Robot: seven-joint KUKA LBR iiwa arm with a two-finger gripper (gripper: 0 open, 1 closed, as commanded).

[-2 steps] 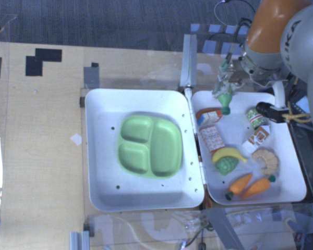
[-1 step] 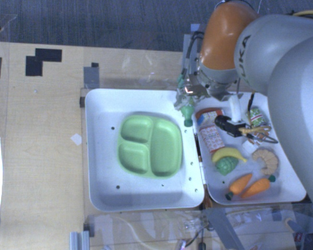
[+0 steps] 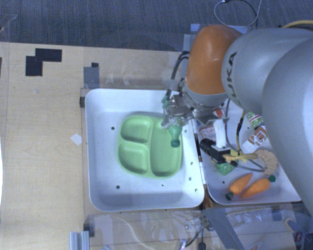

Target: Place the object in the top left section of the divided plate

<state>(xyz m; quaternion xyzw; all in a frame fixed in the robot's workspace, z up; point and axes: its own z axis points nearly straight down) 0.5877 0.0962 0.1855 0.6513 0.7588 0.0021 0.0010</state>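
The object [image 3: 175, 138] is a small green thing, darker and more bluish than the plate under it, with a rounded lower end; its upper part runs up into the gripper's metal, so its full shape cannot be made out. It hangs at the gripper's tip over the upper right of the divided plate [image 3: 148, 150], above the long right-hand section, close to the plate's rim. The plate is pale green, with two smaller sections stacked on its left side and one tall section on its right, and it lies in the middle of the left white bin [image 3: 101, 176].

The gripper [image 3: 173, 120] is small, grey and partly blurred beneath the wrist; whether its fingers stand apart or are closed on the green object cannot be told, since the contact is hidden by the metal around it.

The arm comes in from the right, its broad grey body covering much of the right bin [image 3: 214, 191], its orange band [image 3: 211, 61] above the wrist and the wrist pointing down at the plate's right edge. In the right bin, partly hidden by the arm and cables, lie two carrots [image 3: 249, 185] and some packets [image 3: 256, 129] that are hard to identify.
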